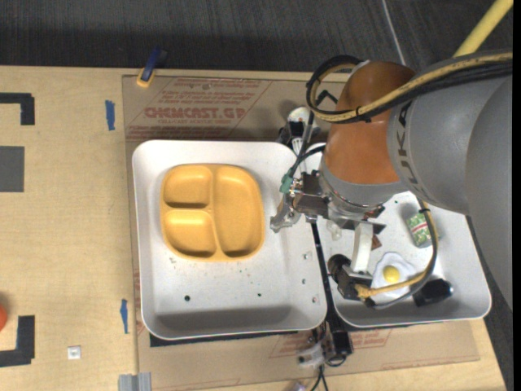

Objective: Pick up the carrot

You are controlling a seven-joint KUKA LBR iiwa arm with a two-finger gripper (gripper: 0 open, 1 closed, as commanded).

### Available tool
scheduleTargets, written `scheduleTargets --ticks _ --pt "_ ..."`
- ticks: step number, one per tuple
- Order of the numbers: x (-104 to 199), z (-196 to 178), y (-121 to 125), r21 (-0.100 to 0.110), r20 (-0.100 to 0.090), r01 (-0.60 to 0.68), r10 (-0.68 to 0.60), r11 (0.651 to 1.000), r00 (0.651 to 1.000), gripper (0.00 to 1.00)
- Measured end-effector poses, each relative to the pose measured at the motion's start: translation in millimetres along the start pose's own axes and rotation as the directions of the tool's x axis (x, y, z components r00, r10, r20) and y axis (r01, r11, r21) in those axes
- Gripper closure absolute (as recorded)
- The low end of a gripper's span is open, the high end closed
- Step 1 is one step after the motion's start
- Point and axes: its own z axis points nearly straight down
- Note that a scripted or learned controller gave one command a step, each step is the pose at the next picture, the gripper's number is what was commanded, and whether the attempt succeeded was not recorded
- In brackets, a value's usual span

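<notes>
Over the right bin (460, 255) hangs the claw (354, 233) — open or closed, I cannot tell — beside a toy egg (392, 272).

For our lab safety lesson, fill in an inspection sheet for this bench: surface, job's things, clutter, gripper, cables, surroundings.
Surface: left bin and right bin, white, on cardboard sheet.
Job's things: nothing seen; arm covers much of right bin.
Clutter: yellow divided plate in left bin; toy fried egg and green item in right bin.
Gripper: over the bins' shared edge.
Cables: yellow cable and black cable loops on the arm.
Surroundings: blue tape marks on bench; dark floor beyond.
</notes>
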Motion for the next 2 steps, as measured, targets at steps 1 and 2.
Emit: scheduleTargets --ticks 1,2 --pt "34 91 25 -0.001 0.001 0.039 -0.039 0.999 0.999 0.00" --pt "31 107 28 -0.013 -0.004 0.225 -0.225 0.974 0.974 0.00"
